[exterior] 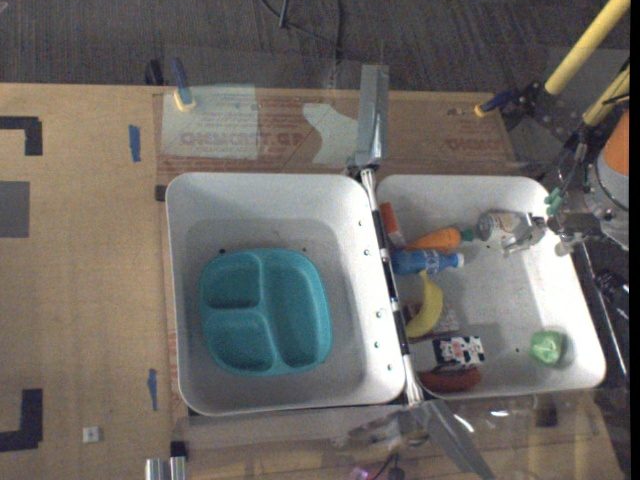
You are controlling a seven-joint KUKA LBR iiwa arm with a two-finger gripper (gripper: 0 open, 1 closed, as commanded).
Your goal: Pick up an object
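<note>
In the right white bin [580, 298], the claw [522, 234] hovers near a small silvery can [494, 224]; whether it grips anything I cannot tell. Nothing looks lifted yet, so the pick remains undone.

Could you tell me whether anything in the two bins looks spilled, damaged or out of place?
Nothing looks spilled or broken. The teal divided plate lies flat in the left bin. The only oddity is crowding: the banana, blue bottle and carrot bunch against the right bin's left wall, while the green object sits apart.
</note>
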